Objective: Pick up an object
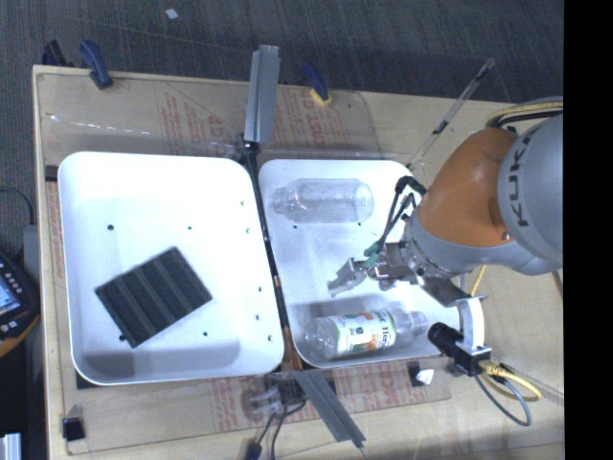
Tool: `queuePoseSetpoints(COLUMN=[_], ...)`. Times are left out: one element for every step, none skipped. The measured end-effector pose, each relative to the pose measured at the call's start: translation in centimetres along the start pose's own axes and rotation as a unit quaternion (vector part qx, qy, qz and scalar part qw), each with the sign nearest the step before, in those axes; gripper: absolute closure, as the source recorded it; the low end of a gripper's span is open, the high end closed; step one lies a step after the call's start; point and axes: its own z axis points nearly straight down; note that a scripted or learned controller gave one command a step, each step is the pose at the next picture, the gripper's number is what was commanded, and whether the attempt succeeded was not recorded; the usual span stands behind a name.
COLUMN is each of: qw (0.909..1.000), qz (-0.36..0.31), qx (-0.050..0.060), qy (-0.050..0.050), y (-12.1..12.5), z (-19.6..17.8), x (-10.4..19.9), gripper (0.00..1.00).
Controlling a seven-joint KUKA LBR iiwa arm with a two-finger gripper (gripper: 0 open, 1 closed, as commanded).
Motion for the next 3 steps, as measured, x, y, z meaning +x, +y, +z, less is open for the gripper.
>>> queuePoseSetpoints(qw=[0.9999, 0.9993, 0.9987], qz=[-0.016, -0.038, -0.051], qx=[0.000, 0.001, -0.001], qy=[0.000, 0.001, 0.000], y=[-0.1, -0.1, 0.6], z=[-0.6, 1.7, -5.4], x=[-2.0, -5.0, -5.8], gripper=[0.00, 0.00, 0.00])
